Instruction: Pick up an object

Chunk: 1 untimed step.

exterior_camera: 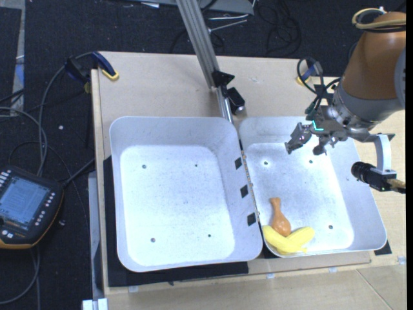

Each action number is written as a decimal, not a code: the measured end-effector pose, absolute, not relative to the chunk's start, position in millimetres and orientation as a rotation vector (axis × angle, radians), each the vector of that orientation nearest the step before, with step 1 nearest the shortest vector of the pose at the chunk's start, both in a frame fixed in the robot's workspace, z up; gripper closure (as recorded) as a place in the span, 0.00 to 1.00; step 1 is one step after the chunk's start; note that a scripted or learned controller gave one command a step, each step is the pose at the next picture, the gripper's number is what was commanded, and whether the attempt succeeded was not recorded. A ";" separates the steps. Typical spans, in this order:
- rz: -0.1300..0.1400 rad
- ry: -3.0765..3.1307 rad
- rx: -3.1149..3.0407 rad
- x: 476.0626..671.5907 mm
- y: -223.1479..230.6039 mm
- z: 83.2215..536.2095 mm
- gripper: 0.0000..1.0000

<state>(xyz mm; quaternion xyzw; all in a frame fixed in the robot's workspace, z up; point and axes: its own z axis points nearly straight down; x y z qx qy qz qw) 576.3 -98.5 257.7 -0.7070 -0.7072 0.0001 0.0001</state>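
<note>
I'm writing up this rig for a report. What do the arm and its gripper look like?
The arm is a rounded body with an orange upper section and grey below it. Black cables run along its left side. The gripper is dark metal with two short fingers and a small teal light glowing at its base.

No readable text, labels, brands or numbers anywhere. Handheld pendant [22,205] at left edge, on floor beside bench: screen lit, content too small and blurred to read. Small black tabs [244,190] along seam between bins: no legible markings. Bins, bench, arm: no visible signs.
</note>
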 end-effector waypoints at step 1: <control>0.000 -2.222 -2.221 576.3 -98.5 257.7 0.00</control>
